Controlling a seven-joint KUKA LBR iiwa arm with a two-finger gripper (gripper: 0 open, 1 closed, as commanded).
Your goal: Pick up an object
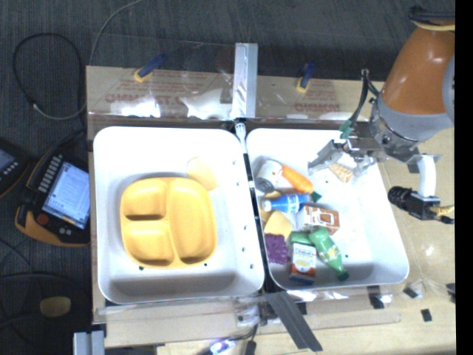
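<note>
My gripper hangs over the back of the right bin with its fingers spread open. A small tan cracker-like piece lies in the gap between the fingertips; I cannot tell whether they touch it. Just left of it are an orange carrot and a grey-white cup. Further forward lie a blue bottle, a brown carton, a yellow wedge, a purple item, a green bottle and a green-and-orange carton.
The left bin holds a yellow divided tray and a pale yellow piece at its back right. The ridge between the bins runs just left of the pile. A black fitting sits beyond the right bin's right wall.
</note>
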